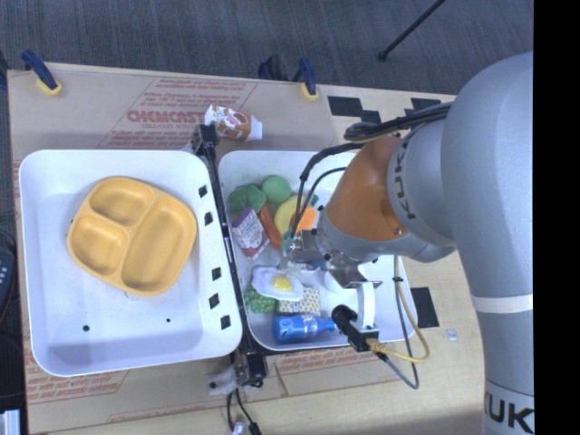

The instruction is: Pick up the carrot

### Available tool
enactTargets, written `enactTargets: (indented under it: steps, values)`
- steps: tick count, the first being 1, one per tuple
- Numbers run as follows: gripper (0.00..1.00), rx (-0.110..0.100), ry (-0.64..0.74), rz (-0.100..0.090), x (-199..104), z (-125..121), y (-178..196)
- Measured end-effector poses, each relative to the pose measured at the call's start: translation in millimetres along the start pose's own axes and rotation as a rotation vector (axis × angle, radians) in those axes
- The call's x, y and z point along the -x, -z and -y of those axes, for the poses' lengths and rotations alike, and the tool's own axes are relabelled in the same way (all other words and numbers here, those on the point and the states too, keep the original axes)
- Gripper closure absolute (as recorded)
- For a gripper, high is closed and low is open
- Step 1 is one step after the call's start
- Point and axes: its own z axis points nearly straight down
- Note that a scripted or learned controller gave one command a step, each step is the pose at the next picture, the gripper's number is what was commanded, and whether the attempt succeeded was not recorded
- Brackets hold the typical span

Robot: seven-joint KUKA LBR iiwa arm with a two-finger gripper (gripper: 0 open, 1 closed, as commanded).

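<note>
Carrot (pixel 271 227) wedged between wrapper (pixel 248 232), lemon (pixel 286 214) and gripper (pixel 295 254)

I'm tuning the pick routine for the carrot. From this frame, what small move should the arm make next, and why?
Probably a short shift toward the bins' divider, then a descent. The carrot lies in the right bin between the red packet and the yellow fruit, while the gripper sits just to its right, above the fried egg, not yet over it.
</note>
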Motion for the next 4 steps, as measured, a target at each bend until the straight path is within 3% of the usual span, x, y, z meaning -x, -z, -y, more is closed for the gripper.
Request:
enactTargets:
  steps: [1,2,3,4]
  values:
    - [1.0,-0.017,0.004,-0.003,38.7,-1.4,105.3]
    - [1.0,-0.018,0.114,-0.004,16.6,31.1,175.5]
    - [0.0,-0.018,0.113,-0.004,16.7,31.2,175.4]
    - [0.0,-0.019,-0.047,-0.003,21.3,-41.4,122.6]
